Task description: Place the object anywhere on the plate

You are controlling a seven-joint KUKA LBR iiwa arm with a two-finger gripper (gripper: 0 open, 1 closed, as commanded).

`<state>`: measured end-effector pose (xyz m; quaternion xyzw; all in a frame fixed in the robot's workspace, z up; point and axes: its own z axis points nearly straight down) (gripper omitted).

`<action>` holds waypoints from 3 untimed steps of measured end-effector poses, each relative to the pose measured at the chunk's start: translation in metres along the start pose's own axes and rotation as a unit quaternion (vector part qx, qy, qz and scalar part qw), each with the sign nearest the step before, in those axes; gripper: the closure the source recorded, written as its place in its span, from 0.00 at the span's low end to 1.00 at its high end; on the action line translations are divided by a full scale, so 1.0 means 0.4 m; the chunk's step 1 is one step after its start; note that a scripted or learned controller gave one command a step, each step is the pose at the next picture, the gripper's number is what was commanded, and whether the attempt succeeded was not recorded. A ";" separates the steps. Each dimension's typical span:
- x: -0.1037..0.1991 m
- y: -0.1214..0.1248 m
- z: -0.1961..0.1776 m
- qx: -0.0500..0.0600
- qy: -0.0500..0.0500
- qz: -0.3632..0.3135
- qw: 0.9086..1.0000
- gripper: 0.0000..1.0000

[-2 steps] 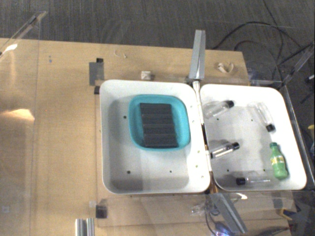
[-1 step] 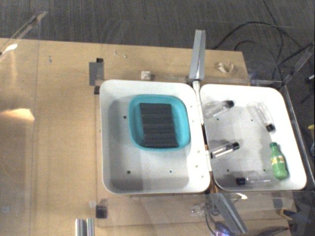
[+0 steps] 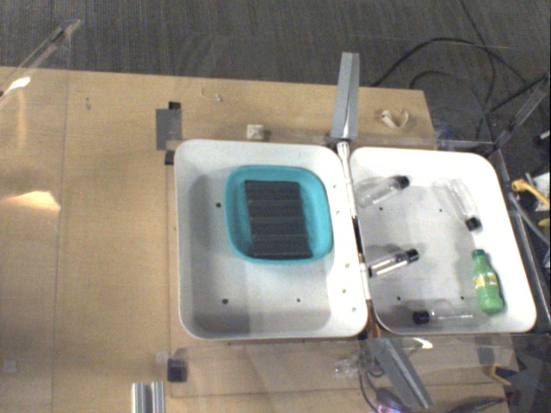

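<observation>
One teal plate in the left bin; four clear vials and one green bottle in the right bin, on a wooden bench.

Teal plate w/ dark ribbed slab, left bin.

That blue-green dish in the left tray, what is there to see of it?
The plate is a turquoise, rounded-square dish with a raised rim, plastic by the look of it. It lies flat in the upper half of the left bin, nearer the wall shared with the other bin. A dark ribbed block, rectangular with crosswise grooves, rests on its middle and covers most of the inner surface. Only the bin floor and that block touch it.
</observation>
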<state>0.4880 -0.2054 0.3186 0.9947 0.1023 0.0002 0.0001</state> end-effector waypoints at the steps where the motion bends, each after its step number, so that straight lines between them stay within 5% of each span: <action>1: 0.000 0.000 -0.293 -0.001 0.002 -0.002 1.000 0.00; 3: 0.001 -0.001 -0.292 -0.001 0.001 -0.002 1.000 0.00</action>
